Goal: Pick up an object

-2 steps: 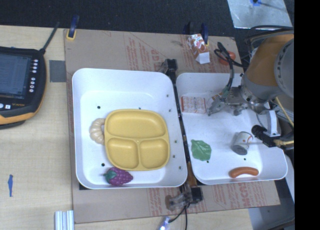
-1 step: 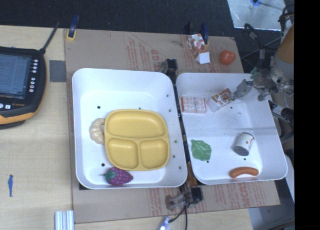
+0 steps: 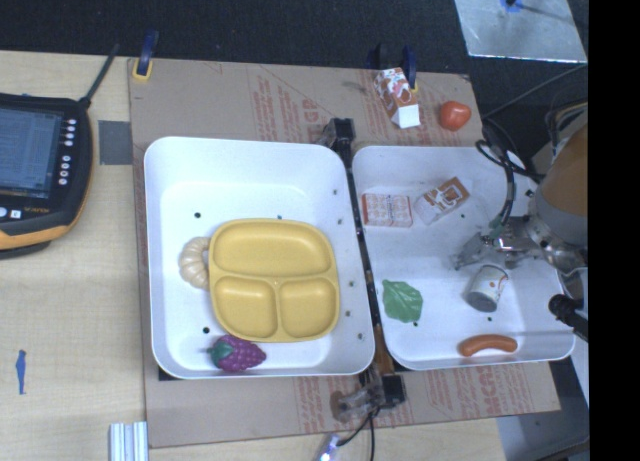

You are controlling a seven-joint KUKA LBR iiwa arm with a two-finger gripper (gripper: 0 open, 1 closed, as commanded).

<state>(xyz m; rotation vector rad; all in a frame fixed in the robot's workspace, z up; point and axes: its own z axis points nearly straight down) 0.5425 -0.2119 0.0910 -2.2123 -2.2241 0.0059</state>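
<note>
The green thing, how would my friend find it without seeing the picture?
Look at the right white bin, the one the robot arm reaches into. Near its left wall, toward the front, lies the green leaf, flat and alone. It is the only green thing there; the sausage is orange-brown, and the cup is grey.

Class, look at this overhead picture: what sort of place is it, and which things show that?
Most likely a robotics lab bench for grasping trials: a robot arm reaches over two white bins of toy food, such as a yellow divided plate, and a control pendant lies nearby.
</note>
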